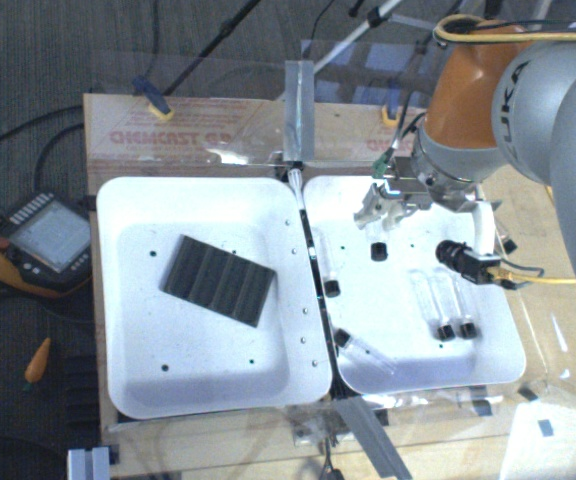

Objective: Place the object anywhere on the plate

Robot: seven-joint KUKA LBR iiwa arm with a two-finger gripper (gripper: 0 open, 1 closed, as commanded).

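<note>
Lying flat and skewed on the floor of the left bin (128, 368): a dark ribbed plate (218, 280), nothing on it. Right of the plate, across the divide, in the right bin (498, 363): a small black block (378, 251), on the white floor, well apart from the plate. Nearer the plate, just beside the divide: a second small dark piece (331, 288). Further right of the plate than the block: the gripper (456, 329), hanging from the grey and orange arm (488, 88). Fingers (446, 308) clear with dark tips, parallel, spread with a gap, gripping nothing. Gripper apart from the block, lower in the view. Far left of the plate, off the bench: a handheld pendant (38, 243).
</note>
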